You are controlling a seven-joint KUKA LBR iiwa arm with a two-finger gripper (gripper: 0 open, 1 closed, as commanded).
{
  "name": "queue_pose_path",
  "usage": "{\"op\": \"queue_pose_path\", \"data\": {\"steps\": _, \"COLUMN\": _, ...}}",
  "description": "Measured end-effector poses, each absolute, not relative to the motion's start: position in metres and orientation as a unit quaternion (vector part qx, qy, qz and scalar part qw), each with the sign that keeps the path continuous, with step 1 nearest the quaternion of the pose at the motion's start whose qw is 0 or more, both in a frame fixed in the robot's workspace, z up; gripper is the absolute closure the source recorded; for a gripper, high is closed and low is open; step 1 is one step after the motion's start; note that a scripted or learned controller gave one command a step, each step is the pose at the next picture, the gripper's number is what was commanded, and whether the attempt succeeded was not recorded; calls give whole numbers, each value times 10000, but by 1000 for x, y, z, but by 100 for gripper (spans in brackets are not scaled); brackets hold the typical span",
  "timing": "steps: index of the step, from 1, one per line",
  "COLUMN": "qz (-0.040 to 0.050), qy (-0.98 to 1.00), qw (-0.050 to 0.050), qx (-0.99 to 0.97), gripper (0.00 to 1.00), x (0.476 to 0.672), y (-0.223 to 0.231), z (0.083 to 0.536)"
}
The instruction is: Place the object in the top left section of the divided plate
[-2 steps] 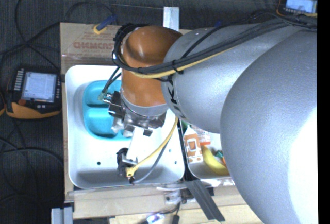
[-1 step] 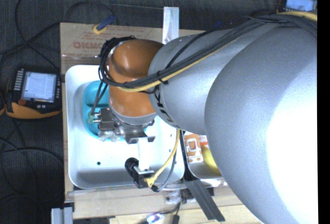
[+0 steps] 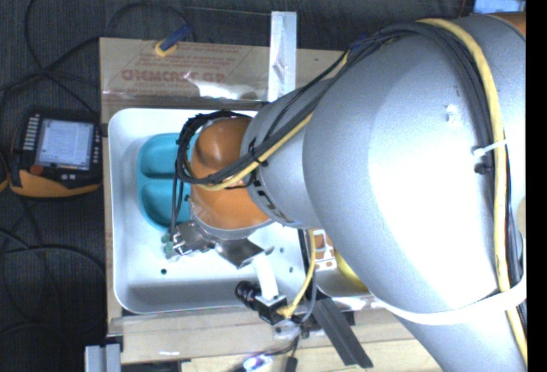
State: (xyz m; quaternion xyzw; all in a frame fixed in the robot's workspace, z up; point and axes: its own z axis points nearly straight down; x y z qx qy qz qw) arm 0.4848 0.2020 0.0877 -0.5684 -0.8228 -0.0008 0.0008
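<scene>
Here the arm [image 3: 402, 182] reaches in from the right and covers most of the left bin [image 3: 128, 276]. Its wrist hangs over the blue plate [image 3: 158, 178], whose left part peeks out to the wrist's left. The gripper and the object are hidden, so its state cannot be told.

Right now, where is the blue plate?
The blue plate lies in the left white bin, toward its left wall, partly hidden under the arm's orange band.
</scene>
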Motion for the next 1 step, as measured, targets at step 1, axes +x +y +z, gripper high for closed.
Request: {"op": "queue_pose_path", "data": {"steps": 1, "qz": 37, "qy": -8240, "qw": 27, "qx": -5666, "gripper": 100, "x": 482, "y": 223, "z": 165}}
